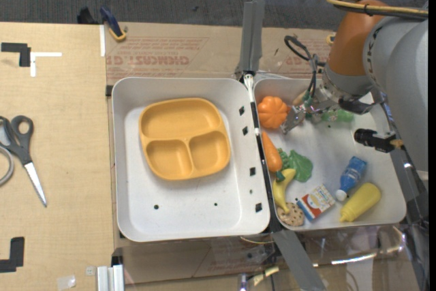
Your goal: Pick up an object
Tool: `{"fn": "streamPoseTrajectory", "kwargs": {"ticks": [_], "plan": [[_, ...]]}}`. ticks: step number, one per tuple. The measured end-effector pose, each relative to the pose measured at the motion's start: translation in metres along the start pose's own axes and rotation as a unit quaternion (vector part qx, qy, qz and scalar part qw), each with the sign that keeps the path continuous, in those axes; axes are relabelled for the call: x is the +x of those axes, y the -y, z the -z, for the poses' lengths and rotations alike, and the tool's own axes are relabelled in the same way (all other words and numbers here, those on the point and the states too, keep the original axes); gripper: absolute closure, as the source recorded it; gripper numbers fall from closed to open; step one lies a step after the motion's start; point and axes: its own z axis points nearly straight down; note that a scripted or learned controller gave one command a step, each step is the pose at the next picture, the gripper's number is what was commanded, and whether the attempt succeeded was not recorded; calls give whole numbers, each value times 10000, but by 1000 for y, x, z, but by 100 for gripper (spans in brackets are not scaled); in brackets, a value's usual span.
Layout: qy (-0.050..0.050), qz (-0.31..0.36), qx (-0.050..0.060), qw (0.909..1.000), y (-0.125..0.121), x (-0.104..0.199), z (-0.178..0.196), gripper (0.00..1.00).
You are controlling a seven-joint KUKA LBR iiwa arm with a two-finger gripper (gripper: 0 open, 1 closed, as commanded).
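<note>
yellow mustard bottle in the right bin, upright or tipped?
Tipped. The mustard bottle lies on its side on the right bin floor, cap toward the blue bottle.

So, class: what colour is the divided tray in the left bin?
Yellow-orange all over: the divided tray, seen clearly in the camera view.

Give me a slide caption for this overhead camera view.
Grey KUKA arm's gripper beside an orange toy pumpkin in the right white bin; a yellow three-compartment plastic tray sits in the left white bin.
</note>
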Motion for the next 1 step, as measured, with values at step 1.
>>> {"fn": "streamPoseTrajectory", "kwargs": {"ticks": [1], "plan": [[-57,-3178,-125,9481,-10,6,1,0]]}}
